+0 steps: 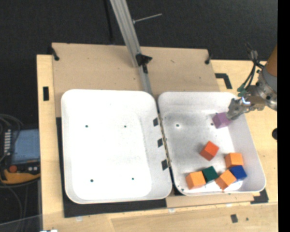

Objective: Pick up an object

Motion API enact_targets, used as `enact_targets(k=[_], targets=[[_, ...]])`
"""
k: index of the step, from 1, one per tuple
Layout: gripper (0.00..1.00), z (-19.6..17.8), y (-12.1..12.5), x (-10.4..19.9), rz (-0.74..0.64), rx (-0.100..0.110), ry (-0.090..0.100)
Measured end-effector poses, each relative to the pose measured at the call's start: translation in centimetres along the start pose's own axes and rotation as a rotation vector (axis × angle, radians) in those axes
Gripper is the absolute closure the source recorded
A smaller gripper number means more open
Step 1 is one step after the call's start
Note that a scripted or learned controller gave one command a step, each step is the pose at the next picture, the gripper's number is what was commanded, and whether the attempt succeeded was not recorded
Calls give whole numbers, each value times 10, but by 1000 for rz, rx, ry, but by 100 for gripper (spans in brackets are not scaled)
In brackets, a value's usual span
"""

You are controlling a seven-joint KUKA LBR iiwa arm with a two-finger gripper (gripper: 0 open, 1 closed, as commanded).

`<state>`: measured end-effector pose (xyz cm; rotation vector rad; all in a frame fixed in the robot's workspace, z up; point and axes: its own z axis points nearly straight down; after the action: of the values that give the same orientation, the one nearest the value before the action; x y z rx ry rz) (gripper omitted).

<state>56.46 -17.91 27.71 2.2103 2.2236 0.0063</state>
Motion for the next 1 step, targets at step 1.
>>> enact_targets(k=[1], targets=[[100,-4,1,53,-1,5,2]])
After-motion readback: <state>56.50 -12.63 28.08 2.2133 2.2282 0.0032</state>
